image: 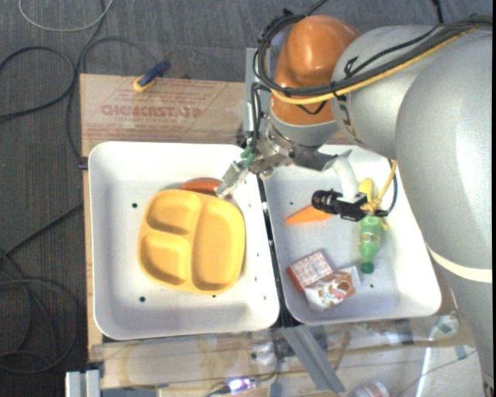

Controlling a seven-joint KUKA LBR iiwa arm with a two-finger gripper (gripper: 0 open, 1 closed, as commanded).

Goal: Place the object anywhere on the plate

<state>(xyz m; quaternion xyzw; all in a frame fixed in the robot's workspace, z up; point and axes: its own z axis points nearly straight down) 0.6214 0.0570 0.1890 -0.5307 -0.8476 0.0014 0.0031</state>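
Camera view: the gripper [234, 174] hangs over the left bin's [116, 304] far right corner, just above the far rim of one yellow divided plate [193, 242]; its grip cannot be made out. One reddish object [200, 185] peeks out behind the plate. The right bin [413, 292] holds one carrot [304, 215], one green bottle [369, 240], one printed carton [322, 279]. The arm [413, 122] reaches in from the right.

Arm: mine, reaching in from the right, wrist bent down.
Hand [231, 178]: low at my arm's left end.
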